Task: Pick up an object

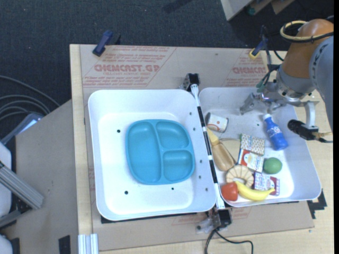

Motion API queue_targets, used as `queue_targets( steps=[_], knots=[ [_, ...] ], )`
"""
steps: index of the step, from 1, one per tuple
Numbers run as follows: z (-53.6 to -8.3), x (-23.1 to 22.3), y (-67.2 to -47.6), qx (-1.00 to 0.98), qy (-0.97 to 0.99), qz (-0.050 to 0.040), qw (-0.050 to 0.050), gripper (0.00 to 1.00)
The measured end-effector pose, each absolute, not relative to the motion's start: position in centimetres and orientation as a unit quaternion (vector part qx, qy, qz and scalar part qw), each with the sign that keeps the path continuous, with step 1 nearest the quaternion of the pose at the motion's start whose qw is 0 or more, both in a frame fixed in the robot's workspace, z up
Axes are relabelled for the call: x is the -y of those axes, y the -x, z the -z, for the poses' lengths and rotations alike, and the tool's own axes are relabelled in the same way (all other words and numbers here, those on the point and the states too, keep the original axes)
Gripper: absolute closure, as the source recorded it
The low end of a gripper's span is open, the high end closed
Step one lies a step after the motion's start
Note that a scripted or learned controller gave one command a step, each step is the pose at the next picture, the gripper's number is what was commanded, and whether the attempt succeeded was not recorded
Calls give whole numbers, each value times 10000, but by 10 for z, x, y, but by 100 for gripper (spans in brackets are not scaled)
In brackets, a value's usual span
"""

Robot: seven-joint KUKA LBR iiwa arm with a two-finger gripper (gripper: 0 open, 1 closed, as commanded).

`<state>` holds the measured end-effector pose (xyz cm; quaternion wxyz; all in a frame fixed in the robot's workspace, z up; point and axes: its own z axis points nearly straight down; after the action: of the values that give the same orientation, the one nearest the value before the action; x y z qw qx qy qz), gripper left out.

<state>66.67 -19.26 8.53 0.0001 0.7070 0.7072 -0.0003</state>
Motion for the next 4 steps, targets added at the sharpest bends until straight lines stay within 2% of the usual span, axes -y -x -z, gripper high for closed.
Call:
queue_targets(
  steps=[4],
  knots=[
    [-85,193,-667,-7071,-7071,3,5,0]
  ],
)
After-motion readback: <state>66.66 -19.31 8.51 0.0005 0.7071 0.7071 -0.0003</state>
